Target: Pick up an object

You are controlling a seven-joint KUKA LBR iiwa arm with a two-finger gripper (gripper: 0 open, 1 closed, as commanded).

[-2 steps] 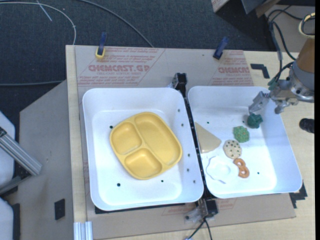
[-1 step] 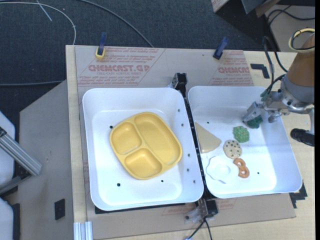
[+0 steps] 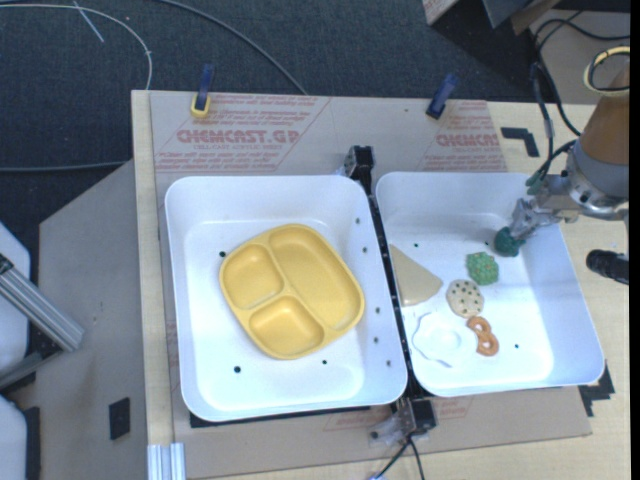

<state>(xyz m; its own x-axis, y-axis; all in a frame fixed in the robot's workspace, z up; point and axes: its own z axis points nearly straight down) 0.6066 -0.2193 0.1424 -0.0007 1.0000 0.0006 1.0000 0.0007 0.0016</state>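
My gripper (image 3: 514, 232) hangs over the back right part of the right bin (image 3: 560, 363), reaching in from the right. A small dark green thing (image 3: 506, 244) sits right at its tip; whether it is held I cannot tell. Just below and left of it lies a light green lumpy piece (image 3: 483, 266). Further toward the front lie a speckled cookie (image 3: 464, 297), an orange pretzel (image 3: 485, 337) and a white fried-egg shape (image 3: 437, 338). A tan wedge (image 3: 413, 279) rests by the bin's left wall.
The left bin (image 3: 200, 368) holds a yellow divided plate (image 3: 290, 289). A black clamp (image 3: 359, 160) sits between the bins at the back. Cardboard lies under both bins, with blue clips (image 3: 205, 80) at its far edge.
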